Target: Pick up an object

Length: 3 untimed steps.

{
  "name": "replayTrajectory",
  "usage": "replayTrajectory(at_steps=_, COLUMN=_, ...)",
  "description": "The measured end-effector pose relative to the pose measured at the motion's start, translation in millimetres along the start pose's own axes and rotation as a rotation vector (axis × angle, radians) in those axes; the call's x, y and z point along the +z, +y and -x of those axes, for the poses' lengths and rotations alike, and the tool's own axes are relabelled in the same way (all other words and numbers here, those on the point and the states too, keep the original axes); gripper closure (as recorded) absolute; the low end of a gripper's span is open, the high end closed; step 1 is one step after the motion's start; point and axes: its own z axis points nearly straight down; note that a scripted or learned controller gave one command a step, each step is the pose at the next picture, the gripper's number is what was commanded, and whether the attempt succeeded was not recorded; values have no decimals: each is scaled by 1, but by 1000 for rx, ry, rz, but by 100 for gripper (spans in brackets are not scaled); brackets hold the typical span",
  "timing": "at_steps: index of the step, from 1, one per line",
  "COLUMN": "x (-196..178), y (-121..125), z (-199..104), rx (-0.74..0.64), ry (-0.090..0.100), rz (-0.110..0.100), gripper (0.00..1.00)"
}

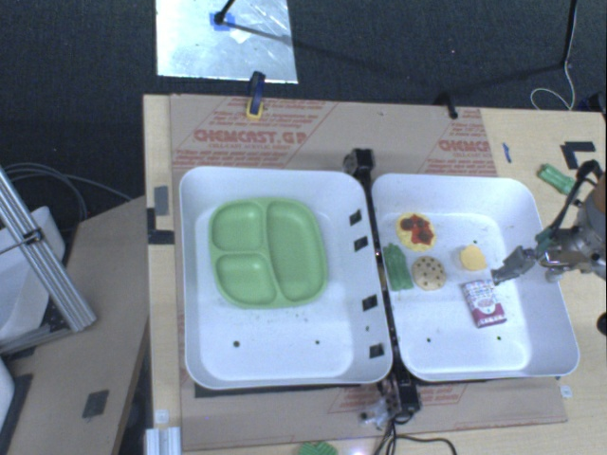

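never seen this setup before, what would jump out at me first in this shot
The big green divided plate in the left bin draws the eye first. Next comes the cluster of small items in the right bin: a pizza slice, a cookie, a yellow piece, a green piece and a red packet. The end effector reaches in from the right, just above the packet.

arm (590, 230) cut off at right edge
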Motion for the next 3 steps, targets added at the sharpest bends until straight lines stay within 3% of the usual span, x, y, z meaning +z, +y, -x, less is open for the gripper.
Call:
replayTrajectory(at_steps=1, x=70, y=44, z=20, rx=-2, ry=-1, rz=-2, gripper=0)
replayTrajectory(at_steps=2, x=135, y=78, z=16, rx=-3, ry=0, rz=-1, gripper=0)
replayTrajectory(at_steps=3, x=-52, y=66, z=21, rx=-2, ry=-6, rz=15, gripper=0)
